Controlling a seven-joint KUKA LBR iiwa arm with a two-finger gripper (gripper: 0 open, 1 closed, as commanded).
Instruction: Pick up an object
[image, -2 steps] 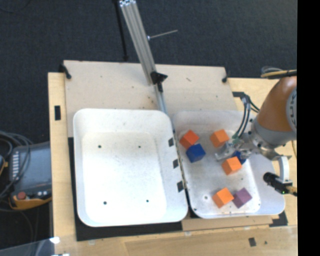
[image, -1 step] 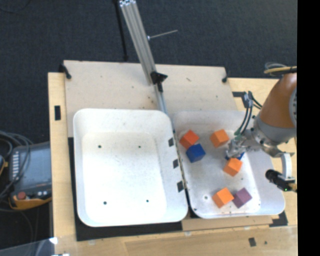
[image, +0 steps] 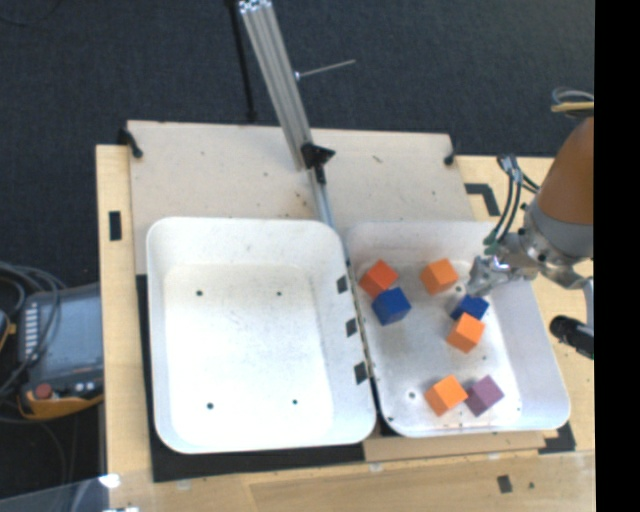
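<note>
Right now I see the left bin (image: 250, 330) bare white, while the right bin (image: 520, 400) holds six blocks: an orange (image: 378, 277) touching a blue (image: 392, 305), an orange (image: 439, 276) further right, a blue (image: 470, 308) atop an orange (image: 465, 332), then an orange (image: 446, 394) beside a purple (image: 485, 395). A metal rail (image: 285, 95) slants above the bins. My gripper (image: 476, 285) sits just over that second blue block; I cannot tell its state.

Robot lab — bench (image: 280, 165), twin bins (image: 250, 330)
</note>
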